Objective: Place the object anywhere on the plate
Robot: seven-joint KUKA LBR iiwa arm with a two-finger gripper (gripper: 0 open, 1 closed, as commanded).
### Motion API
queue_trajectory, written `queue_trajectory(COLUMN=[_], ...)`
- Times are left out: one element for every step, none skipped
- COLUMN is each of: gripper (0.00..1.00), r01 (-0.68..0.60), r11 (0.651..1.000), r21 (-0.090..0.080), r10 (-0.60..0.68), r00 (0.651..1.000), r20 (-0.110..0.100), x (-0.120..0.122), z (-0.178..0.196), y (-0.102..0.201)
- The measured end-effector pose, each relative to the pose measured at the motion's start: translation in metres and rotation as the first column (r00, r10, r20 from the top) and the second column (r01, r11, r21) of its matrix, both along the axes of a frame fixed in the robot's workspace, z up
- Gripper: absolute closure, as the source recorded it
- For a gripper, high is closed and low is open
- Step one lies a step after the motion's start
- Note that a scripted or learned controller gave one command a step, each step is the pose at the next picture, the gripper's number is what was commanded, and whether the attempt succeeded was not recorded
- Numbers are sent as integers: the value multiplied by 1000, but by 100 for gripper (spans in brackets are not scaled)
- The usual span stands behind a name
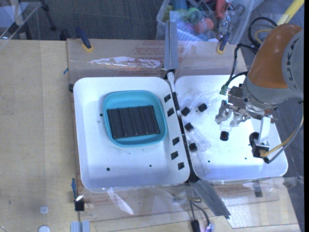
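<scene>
Two white bins sit side by side on a pale wooden bench [29,129]. The left bin [87,173] holds a blue plate [133,100] bearing a dark ribbed slab [133,121]. Over the right bin [236,161] hangs the gripper [226,124], fingers apart, above a small black object [224,136] (lying on the bin floor). A clear toy tub [207,8] stands behind.

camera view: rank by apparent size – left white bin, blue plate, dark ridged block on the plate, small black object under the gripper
1. left white bin
2. blue plate
3. dark ridged block
4. small black object, in the right bin by the gripper

No ties.
</scene>
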State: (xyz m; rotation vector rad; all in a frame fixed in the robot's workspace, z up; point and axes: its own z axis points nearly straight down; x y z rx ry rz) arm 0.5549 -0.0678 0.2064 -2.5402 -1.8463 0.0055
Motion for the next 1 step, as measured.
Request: queue_trajectory(gripper=[0], r01=[0], r11=[1000], r21=[0], r10=[0], r00=[1000], r20=[0], x=[0], z=[0], y=[0])
